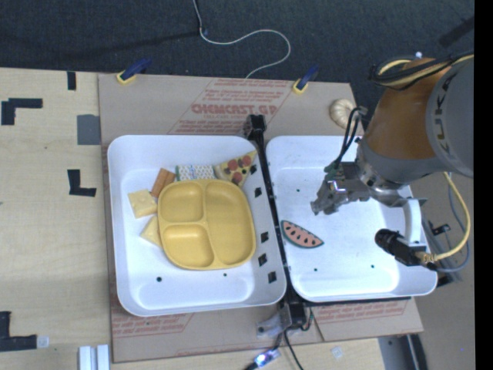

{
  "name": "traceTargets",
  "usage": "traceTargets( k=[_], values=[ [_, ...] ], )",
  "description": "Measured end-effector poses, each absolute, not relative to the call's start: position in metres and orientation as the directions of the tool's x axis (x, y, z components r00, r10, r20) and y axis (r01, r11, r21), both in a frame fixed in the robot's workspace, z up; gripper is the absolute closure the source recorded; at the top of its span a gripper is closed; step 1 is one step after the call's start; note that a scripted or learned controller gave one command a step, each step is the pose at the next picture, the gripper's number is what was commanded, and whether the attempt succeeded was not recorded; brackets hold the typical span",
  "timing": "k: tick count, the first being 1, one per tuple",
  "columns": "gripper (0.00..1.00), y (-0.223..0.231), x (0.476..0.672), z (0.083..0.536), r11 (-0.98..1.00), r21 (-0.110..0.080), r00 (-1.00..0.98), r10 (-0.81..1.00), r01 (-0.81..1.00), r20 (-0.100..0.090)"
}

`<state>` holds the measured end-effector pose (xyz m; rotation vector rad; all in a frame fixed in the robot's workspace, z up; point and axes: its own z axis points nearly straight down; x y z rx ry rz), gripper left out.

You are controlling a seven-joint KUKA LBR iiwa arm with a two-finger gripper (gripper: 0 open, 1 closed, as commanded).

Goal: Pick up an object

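Observation:
A watermelon slice toy [300, 235] lies flat in the right bin [362, 284], near its left wall. My gripper [327, 201] hangs over the middle of the right bin, up and to the right of the slice, apart from it. Nothing shows between its fingers. In the left bin [131, 284] a yellow divided plate [206, 223] lies in the middle. Tan cracker pieces [144, 203] and a brown piece [162, 181] lie at its left. A pizza slice toy [237, 167] and a dotted piece [195, 172] sit behind it.
The grey arm with its orange band [404, 126] covers the right bin's back right corner. A black divider [262, 183] runs between the bins. A small tan object [340, 113] sits on the cardboard behind the right bin. A white cable [246, 41] loops at the back.

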<state>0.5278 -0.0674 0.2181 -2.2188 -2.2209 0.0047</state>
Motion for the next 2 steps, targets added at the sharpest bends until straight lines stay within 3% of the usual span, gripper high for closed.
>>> traceTargets(
  k=[1,2],
  values=[
    [1.0,-0.085,0.521,0.224,0.0,-0.002,0.0,1.0,1.0,0.001],
    [1.0,-0.073,0.532,0.215,0.002,-0.002,-0.002,1.0,1.0,0.0]
  ],
)
